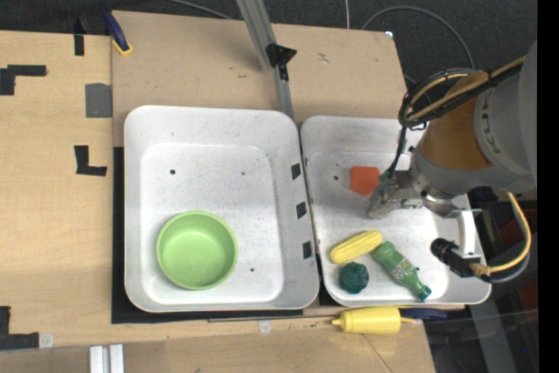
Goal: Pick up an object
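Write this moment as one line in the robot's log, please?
arm: over right bin | gripper: beside orange block | corn, green bottle: lying untouched | left bin: green bowl

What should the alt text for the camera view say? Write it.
A grey robot arm with an orange band reaches into the right white bin, its gripper beside an orange block. Nearby lie a yellow toy corn cob and green toy bottle; a green bowl sits in the left white bin.

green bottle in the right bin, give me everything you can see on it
The green bottle is a small toy, glossy like plastic, with a pale label patch near its middle. It lies on its side on the floor of the right bin, near the front edge, neck pointing toward the front right. Its upper end sits close beside the yellow corn; contact can't be confirmed. The claw is apart from it.
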You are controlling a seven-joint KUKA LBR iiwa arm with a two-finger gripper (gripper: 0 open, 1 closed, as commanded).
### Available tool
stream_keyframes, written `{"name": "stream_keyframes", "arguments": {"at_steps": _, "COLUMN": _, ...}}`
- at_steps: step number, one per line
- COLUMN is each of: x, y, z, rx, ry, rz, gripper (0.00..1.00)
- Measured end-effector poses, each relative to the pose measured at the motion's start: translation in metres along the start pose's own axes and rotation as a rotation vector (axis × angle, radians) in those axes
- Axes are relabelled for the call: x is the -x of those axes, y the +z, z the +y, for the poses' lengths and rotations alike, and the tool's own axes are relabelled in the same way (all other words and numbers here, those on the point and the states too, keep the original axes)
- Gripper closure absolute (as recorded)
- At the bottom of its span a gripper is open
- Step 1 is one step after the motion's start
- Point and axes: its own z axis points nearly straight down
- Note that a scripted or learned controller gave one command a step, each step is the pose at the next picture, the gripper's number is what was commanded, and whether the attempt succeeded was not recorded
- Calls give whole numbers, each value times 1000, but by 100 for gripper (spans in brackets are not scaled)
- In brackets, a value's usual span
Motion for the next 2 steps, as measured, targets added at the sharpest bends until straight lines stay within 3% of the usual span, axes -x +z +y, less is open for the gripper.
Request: {"name": "stream_keyframes", "arguments": {"at_steps": 2, "x": 3, "y": -116, "z": -3, "rx": 5, "ry": 1, "rz": -2, "gripper": 100}}
